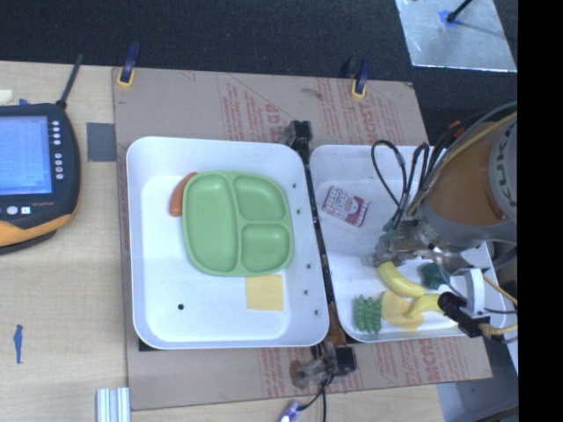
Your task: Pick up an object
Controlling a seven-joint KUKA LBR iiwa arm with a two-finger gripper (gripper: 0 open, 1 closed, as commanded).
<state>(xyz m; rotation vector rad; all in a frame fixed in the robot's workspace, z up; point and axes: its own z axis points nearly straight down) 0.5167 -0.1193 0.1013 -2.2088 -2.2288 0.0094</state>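
Two curved yellow plastic bananas (403, 295) lie in the right white bin (352, 170), touching the lower side of the pincer (406, 251); the upper one's long axis slants down to the right. Whether the pincer is apart or together I cannot tell.

Grey arm (493, 161) with wide orange band; black cables looped alongside; metallic tool (406, 246) at wrist.

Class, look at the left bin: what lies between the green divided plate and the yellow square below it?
Nothing: in the camera view the green divided plate and the yellow square meet edge to edge.
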